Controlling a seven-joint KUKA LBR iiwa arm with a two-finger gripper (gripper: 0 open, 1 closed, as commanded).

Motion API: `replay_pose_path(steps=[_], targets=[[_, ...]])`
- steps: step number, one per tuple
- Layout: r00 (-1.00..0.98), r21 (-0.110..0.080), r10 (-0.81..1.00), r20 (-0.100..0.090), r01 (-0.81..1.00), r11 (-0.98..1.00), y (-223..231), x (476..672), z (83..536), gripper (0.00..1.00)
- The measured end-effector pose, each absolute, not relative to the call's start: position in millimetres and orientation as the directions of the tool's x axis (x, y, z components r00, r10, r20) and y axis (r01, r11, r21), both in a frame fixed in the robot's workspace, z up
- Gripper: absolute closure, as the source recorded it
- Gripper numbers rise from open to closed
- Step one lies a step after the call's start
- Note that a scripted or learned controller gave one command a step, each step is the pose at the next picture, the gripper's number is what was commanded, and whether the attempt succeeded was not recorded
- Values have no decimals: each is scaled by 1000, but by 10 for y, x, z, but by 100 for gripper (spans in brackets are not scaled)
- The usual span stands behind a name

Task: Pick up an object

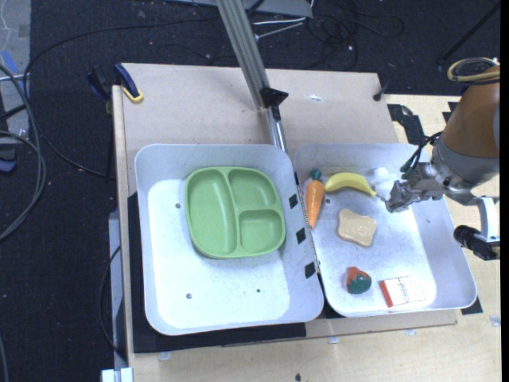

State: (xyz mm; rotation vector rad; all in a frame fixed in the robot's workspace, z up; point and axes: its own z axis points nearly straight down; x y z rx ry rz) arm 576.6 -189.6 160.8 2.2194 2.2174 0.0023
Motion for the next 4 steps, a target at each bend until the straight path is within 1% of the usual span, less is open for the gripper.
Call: replay_pose_path(steps=[1, 2, 3, 4], targets=[[-3, 7, 1000, -3, 1000, 3, -1894, 5887, 2152, 100], [-3, 4, 1000, -1, 1000, 3, -1894, 5896, 2386, 100], [-6, -1, 1000, 1, 1000, 6, -1424, 5794, 2375, 100], [-7, 0, 1000, 1, 1000, 7, -877, 5783, 2468, 100]])
